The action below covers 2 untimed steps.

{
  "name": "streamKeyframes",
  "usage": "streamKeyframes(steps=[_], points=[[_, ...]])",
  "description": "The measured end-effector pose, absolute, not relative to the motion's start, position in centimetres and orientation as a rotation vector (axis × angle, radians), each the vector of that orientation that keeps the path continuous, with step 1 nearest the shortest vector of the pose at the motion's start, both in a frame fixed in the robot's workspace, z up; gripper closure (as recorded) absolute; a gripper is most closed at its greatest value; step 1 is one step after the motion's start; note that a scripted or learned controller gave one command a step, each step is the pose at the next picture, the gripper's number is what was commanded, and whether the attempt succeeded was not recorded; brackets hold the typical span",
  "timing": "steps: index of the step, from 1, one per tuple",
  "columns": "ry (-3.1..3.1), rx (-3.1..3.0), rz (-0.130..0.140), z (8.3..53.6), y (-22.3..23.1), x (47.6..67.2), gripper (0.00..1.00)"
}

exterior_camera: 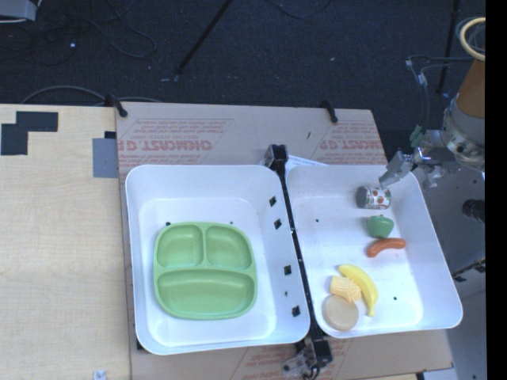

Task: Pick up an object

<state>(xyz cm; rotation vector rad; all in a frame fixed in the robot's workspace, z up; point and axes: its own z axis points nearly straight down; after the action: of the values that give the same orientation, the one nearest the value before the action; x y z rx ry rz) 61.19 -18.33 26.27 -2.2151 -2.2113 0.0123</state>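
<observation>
The nearest candidate is the small can point(373, 197), lying on its side near the far right corner of the right bin point(444, 307), close against that bin's outer wall. The tool point(398, 167) hangs just above and to the right of it, over the bin's rim; whether it stands wide or narrow cannot be told from this angle, and nothing is seen held in it. A can on its side may well roll when touched, so a descent slightly off centre could push it along the floor instead of catching it. The wall so near leaves little room on that side, and the tool could strike the rim on its way down. Just beside the can sit a green toy vegetable point(381, 226) and an orange sausage point(386, 247), which a rolling can could knock. Further toward the front lie a banana point(361, 283), a piece of corn point(344, 289) and a pale round disc point(342, 313). The left bin point(142, 204) carries a green divided plate point(205, 271).
</observation>
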Motion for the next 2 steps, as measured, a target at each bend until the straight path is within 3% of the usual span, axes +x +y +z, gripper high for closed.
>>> streamKeyframes(steps=[1, 2], points=[[-2.221, -2.221, 0.001, 27.0, -18.3, 61.4, 0.00], [-2.219, -2.216, 0.006, 22.6, -18.0, 61.5, 0.00]])
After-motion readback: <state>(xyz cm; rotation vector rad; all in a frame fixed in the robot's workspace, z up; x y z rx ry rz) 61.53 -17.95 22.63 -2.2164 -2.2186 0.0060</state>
